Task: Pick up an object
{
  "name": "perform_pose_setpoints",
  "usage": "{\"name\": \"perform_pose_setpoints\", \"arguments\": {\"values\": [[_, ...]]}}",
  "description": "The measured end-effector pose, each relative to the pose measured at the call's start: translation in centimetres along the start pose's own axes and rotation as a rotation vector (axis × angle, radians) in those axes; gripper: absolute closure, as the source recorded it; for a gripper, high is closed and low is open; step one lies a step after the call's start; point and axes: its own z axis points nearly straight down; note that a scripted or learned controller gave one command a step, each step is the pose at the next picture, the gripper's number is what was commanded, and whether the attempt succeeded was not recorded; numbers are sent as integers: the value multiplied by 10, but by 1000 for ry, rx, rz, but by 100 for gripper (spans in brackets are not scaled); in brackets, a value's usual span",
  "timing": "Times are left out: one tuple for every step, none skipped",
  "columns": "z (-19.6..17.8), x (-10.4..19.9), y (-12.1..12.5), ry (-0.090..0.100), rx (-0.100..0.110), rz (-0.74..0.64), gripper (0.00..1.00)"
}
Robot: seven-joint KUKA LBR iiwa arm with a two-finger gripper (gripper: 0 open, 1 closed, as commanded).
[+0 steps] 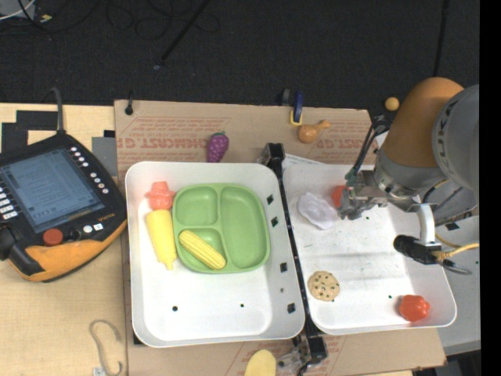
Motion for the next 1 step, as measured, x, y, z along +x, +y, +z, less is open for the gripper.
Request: {"name": "perform_pose_setpoints", "arguments": {"values": [[-48, -4, -9, 0, -1, 4, 100]]}}
